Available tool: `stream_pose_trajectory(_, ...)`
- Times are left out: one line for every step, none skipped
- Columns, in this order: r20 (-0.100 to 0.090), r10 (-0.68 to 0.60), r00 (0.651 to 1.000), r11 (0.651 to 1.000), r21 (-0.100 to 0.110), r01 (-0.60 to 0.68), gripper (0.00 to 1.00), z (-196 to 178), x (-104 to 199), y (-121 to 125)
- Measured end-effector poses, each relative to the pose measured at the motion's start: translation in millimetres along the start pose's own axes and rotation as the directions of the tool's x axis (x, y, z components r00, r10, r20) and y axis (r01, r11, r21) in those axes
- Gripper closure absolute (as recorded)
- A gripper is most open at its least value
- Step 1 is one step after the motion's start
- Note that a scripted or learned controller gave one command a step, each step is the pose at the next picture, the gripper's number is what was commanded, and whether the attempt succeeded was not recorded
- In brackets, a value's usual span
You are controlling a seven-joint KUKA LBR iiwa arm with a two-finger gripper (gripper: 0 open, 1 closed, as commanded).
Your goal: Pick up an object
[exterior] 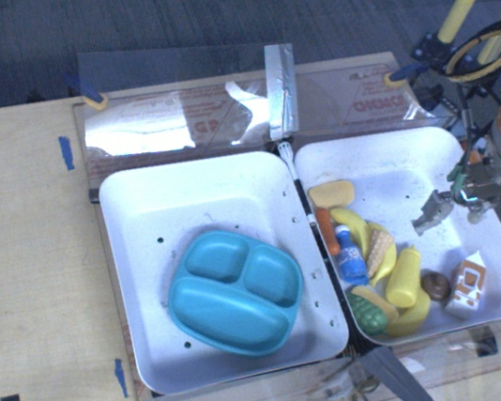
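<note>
Hovering with fingers spread and nothing between them, the gripper (444,207) is above the right bin (385,151), the yellow bottle (403,279) just below-left, so a crooked descent could hit packed neighbours like the banana (358,229).

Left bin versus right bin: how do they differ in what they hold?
The left bin holds one large blue divided plate; the right bin holds many small toys, among them a banana and a yellow bottle. The gripper is over the right bin, not the left. Both are shallow, white and square.
</note>
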State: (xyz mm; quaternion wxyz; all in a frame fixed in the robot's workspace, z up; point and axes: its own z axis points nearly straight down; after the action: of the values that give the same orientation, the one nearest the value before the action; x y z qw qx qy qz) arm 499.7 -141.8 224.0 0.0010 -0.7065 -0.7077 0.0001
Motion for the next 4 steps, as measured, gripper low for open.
stream_pose_trajectory(0.002, -0.035, 0.999, 0.999, -0.005, 0.035, 0.0, 133.1, -6.7, 2.2)
stream_pose_trajectory(0.001, 0.181, 0.983, 0.983, -0.006, -0.181, 0.0, 46.6, -2.6, 20.1)
stream_pose_trajectory(0.001, 0.136, 0.991, 0.991, -0.007, -0.136, 0.0, 135.2, 41.3, 39.7)
stream_pose_trajectory(0.001, 0.138, 0.99, 0.99, -0.01, -0.138, 1.0, 124.6, 41.0, 40.6)
